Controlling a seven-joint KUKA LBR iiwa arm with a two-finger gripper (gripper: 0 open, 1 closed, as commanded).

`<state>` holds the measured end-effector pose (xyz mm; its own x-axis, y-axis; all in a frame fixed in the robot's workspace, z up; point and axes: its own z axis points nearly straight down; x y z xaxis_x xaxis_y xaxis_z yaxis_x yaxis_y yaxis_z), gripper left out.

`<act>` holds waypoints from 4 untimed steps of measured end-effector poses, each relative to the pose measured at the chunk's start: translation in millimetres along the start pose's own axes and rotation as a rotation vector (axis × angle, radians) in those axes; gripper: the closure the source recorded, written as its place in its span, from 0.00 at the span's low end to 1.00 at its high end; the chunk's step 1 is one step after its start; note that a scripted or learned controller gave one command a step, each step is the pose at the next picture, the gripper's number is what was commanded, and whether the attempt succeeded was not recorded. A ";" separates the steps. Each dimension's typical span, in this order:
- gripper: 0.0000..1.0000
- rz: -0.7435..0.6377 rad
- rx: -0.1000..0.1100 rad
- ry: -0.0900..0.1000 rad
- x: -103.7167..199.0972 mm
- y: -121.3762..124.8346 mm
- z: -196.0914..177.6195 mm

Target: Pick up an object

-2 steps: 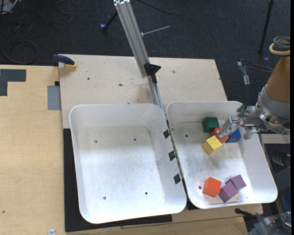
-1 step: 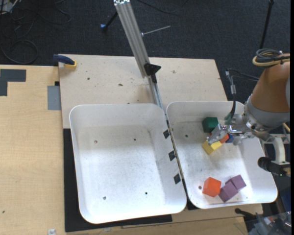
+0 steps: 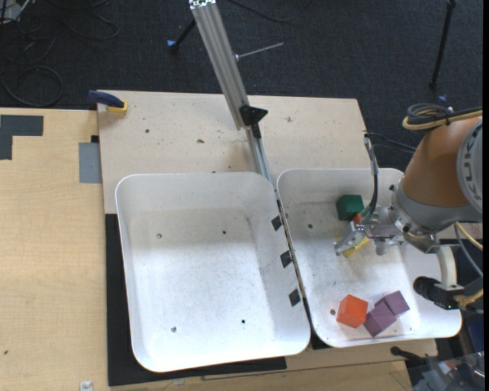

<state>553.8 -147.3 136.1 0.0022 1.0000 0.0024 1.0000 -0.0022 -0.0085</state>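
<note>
My gripper (image 3: 352, 243) hangs low over the right bin (image 3: 318, 194), near its middle. Just behind it lies a green block (image 3: 350, 206), with a small red piece (image 3: 358, 217) at that block's near edge. An orange cube (image 3: 352, 310) rests near the bin's front wall. Touching its right side are two purple blocks (image 3: 386, 312). The arm's orange band (image 3: 440, 165) and grey wrist cover the bin's right side.
The left bin (image 3: 138, 210) stands beside the right one, with black clips (image 3: 287, 259) along the shared wall. A slanted aluminium bar (image 3: 228, 72) rises behind the bins. A blue-and-yellow clamp (image 3: 107, 100) lies at the board's far left corner.
</note>
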 end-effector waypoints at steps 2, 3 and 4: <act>1.00 -0.003 -0.012 -0.003 -5.5 5.6 -74.4; 1.00 -0.003 -0.012 -0.003 -6.5 6.0 -127.4; 1.00 -0.007 -0.008 0.000 48.6 21.0 -131.0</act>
<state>576.1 -99.0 267.0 -0.0053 1.0000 0.0022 1.0000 0.0053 -0.0008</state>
